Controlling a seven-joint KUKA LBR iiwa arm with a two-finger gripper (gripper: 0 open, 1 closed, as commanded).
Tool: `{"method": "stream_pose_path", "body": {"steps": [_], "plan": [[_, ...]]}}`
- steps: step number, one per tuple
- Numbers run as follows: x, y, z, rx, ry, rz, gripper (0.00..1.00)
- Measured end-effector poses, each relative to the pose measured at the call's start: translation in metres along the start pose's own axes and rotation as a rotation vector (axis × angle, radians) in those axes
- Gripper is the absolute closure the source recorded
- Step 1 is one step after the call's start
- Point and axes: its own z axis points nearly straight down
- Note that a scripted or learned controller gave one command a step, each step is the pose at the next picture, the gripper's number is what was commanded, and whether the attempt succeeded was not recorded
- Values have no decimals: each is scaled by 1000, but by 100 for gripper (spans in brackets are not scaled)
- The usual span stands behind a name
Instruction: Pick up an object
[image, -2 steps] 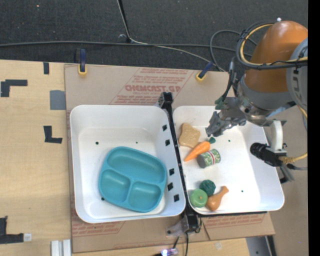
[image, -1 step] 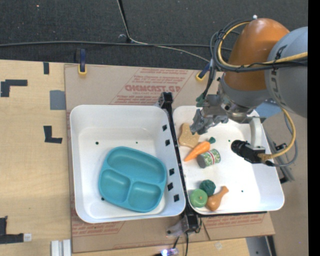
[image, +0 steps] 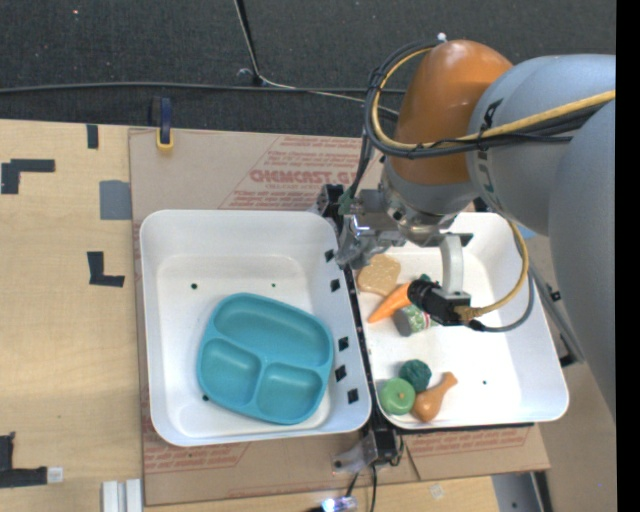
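Observation:
My gripper hangs over the upper left part of the right bin, just above a tan bread slice. Below the slice lies an orange carrot, and a small grey can sits beside its tip. Nearer the bin's front edge sit a green broccoli piece, a round green item and a tan drumstick. The arm's orange band and grey body cover the bin's upper right part.
The left bin holds a blue divided plate. A black cable with a connector loops from the wrist over the right bin. Brown cardboard lies under both bins.

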Motion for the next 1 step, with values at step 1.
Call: {"method": "stream_pose_path", "body": {"steps": [1], "plan": [[56, 18, 20, -1, 0, 0, 100]]}}
